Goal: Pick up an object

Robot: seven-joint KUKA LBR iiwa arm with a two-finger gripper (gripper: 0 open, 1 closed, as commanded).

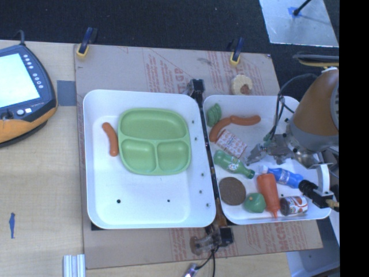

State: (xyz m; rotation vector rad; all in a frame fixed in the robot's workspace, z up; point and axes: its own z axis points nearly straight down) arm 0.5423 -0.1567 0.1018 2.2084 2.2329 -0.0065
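My gripper (262, 150) hangs low over the middle of the right bin (262, 104), at the end of the grey arm with the orange band. Just left of it lie a red and white packet (232, 143) and a green bottle (232, 163). Below it are a blue bottle (286, 176) and an orange carrot (268, 191). A long orange sausage (235, 123) and a green vegetable (214, 114) lie at the bin's far left corner. I see nothing held in the gripper.
A brown disc (232, 190), a green round fruit (254, 202) and a small can (294, 206) fill the right bin's near side. The left bin (144, 212) bears a green divided plate (154, 141) and a small orange sausage (110, 138). A tablet (20, 91) lies far left.
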